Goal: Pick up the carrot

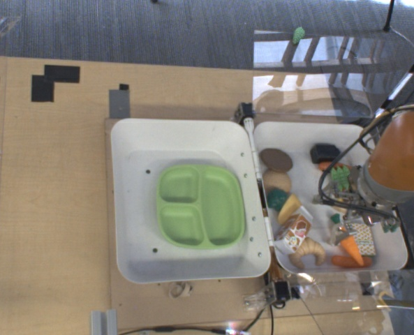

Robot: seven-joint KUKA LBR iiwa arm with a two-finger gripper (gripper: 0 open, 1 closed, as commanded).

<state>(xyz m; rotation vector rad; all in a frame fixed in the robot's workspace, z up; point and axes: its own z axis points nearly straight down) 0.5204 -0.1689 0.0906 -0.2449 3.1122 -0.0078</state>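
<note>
Carrot (351, 250) at lower right of frame, crowded by neighbouring items; risk of mis-grasp. Jaws (355, 218) state: cannot tell, hidden under wrist.

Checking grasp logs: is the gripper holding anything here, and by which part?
Cannot tell. The gripper sits low in the right bin, just above the carrot, but the arm's wrist hides its tips, so no hold on the carrot is visible.

the arm (401, 159) is cut off by the right edge and hides the tool's fingers; it covers part of the right bin (283, 135).
</note>
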